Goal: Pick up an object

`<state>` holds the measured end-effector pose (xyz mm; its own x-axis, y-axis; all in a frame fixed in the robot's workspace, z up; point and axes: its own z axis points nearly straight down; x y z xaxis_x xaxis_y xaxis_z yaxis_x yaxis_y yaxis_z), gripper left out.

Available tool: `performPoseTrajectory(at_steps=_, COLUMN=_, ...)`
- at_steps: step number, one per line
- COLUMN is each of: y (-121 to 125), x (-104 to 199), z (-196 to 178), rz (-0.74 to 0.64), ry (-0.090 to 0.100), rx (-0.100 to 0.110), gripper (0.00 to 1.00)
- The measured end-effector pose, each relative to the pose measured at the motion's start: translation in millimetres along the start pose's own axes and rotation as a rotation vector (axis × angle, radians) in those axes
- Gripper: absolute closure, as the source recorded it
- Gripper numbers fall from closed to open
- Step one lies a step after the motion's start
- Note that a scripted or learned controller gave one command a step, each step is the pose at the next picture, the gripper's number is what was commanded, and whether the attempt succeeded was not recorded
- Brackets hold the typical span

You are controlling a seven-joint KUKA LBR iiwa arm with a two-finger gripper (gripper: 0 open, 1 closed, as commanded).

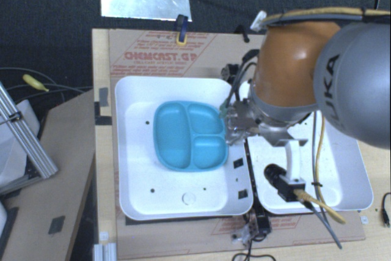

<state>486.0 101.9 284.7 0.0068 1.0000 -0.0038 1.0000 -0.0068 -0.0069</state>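
The arm [317,70] is reaching in from the right with its orange band over the seam between the two white bins, and the gripper [235,122] is hanging at the right edge of the blue divided plate [189,136], close enough that it may be touching the rim. The wrist is hiding the gripper's tip, so I cannot tell whether it is apart, together or clamped on anything. The plate is lying flat in the left bin [137,192], toward its right side, beside the right bin [354,186].
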Motion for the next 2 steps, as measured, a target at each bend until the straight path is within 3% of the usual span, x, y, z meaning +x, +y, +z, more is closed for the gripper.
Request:
performPoseTrajectory(at_steps=1, y=0.9, x=9.3, z=-141.2, rz=-0.012, ry=0.009, rx=-0.025, gripper=1.0)
performPoseTrajectory(at_steps=2, y=0.2, x=-51.5, z=-161.8, rz=-0.003, ry=0.004, rx=-0.013, gripper=1.0)
